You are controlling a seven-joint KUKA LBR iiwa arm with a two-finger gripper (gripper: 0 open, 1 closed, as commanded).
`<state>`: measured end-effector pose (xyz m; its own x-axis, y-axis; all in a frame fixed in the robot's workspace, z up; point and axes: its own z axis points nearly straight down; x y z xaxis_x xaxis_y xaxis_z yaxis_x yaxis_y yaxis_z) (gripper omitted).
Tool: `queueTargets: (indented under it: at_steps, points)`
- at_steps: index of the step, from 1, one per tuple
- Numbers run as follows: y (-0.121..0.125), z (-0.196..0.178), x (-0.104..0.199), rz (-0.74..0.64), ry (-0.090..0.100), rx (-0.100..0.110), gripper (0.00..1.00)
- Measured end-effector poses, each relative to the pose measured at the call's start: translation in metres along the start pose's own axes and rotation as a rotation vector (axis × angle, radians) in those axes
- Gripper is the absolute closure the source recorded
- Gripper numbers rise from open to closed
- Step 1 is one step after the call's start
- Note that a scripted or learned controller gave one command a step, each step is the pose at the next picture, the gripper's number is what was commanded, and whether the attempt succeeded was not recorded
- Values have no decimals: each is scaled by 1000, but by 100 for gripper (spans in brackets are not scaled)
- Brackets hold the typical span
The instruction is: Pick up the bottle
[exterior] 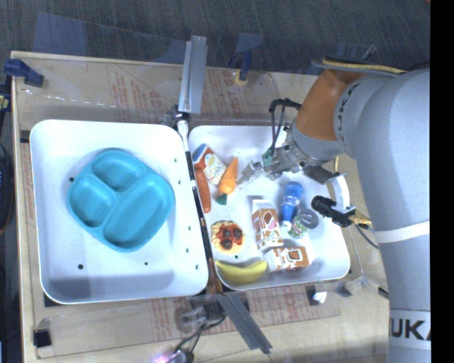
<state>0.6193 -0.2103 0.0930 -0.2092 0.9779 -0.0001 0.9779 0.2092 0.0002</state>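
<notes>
The bottle (pixel 290 201) is blue with a white cap end and lies in the right bin (pixel 334 267), right of centre. My gripper (pixel 263 164) hangs low over the back half of that bin, a short way up and left of the bottle and not touching it. It sits just right of an orange carrot (pixel 228 175). The grey arm with its orange band (pixel 321 112) comes in from the right and hides the bin's back right corner.
The right bin also holds a small carton (pixel 207 159), a sausage (pixel 203 190), a fruit tart (pixel 227 234), a banana (pixel 240 271), two brown-and-white cartons (pixel 266 228) (pixel 290 258) and a can (pixel 306 221). The left bin (pixel 45 142) holds a blue divided plate (pixel 119 198).
</notes>
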Motion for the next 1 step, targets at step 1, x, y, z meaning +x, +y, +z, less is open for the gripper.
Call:
queueTargets:
  at_steps: [1]
  points:
    - [-35,-52,9,-93,2,3,0]
